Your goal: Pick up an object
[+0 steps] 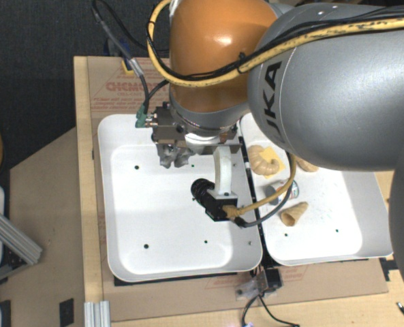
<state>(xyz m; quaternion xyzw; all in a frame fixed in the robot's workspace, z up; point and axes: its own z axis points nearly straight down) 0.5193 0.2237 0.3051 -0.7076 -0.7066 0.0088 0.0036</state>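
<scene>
The claw (pixel 176 157) hangs over the left bin (pixel 147 216); its grip can't be told. Pastries (pixel 266 161) lie to its right.

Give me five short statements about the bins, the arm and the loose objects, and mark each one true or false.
1. The grey arm with the orange band hangs over the left white bin. True.
2. A pale yellow ridged lump lies in the left bin. False: it lies in the right white bin, near its top left corner.
3. A tan cone-shaped piece lies in the right bin. True.
4. The two bins stand far apart. False: they sit side by side, edges meeting.
5. The bins rest on bare black carpet. False: they rest on a brown cardboard sheet.
</scene>
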